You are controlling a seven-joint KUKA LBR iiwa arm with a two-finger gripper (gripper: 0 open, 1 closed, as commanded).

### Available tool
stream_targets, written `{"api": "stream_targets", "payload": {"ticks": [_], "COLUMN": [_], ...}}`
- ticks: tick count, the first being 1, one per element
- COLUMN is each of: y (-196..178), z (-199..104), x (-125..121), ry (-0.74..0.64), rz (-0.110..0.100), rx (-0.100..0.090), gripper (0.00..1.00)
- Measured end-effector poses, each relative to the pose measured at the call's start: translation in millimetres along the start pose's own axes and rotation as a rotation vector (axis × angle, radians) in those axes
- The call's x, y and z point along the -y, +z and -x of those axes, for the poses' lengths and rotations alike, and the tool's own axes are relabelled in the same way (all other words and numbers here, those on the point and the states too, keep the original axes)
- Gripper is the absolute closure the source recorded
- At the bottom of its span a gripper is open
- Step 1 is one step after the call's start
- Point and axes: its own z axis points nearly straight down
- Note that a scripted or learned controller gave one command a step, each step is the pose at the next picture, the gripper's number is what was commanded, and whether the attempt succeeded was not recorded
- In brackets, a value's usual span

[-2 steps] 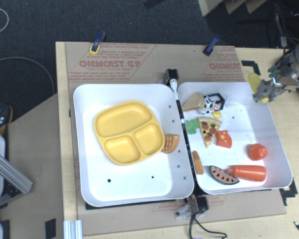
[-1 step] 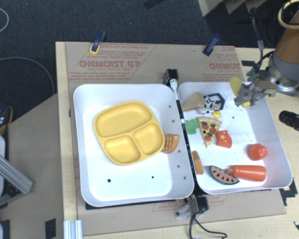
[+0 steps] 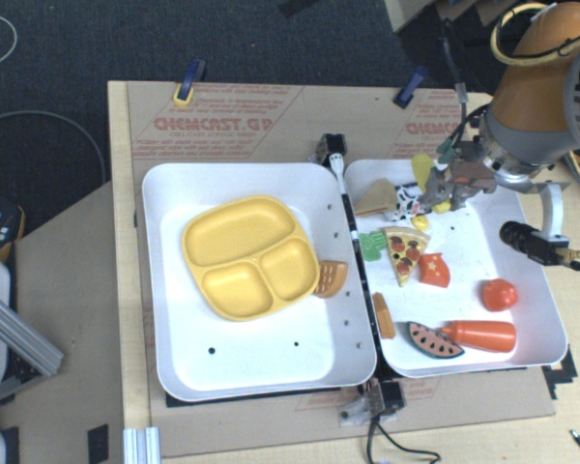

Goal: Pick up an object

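Glossy plastic yellow tray (image 3: 244,257); smooth white bins (image 3: 164,259); matt cardboard bench (image 3: 271,114).

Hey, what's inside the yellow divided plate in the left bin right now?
All three compartments of the yellow divided plate look bare. A brown waffle-like toy leans on its right rim, outside it. The bin floor beneath the plate is covered from view.

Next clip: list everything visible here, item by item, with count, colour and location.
Shallow plastic bins: 2, white, side by side on bench.
Divided plastic plate: 1, yellow, left bin.
Toy croissant: 1, brown, left bin, beside plate.
Toy pizza slice: 1, right bin.
Toy watermelon slice: 1, right bin front.
Toy carrot: 1, orange, beside watermelon.
Toy tomato: 1, red, right bin.
Green toy: 1, by divider.
Claw: 1, over right bin's back.
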Motion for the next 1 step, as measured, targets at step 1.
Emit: {"api": "stream_targets", "payload": {"ticks": [1], "y": [0.3], "z": [-60.1], "x": [1.7], "ry": [-0.001], "rz": [0.000], "rx": [0.000], "gripper": [1.00]}}
